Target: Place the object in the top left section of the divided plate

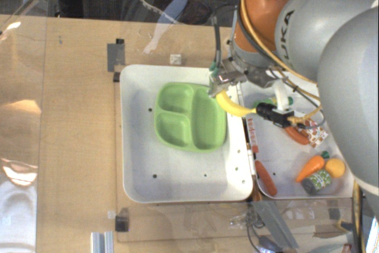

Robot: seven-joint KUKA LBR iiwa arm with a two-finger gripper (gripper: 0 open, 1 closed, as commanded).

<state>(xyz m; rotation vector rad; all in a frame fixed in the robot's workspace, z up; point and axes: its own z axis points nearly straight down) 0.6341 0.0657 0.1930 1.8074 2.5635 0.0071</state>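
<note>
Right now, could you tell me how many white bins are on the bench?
2: the left bin holds the green divided plate; the right bin, partly covered by the arm, holds toy food.

Count: two white bins, left [136, 186] and right [284, 191]; one green divided plate [190, 117] with three sections; one banana [231, 106]. Right bin side: one carrot [310, 168], one small orange fruit [335, 167], one can [317, 182], two red sausage-like pieces [266, 178] [296, 135]. One arm [331, 26]
</note>
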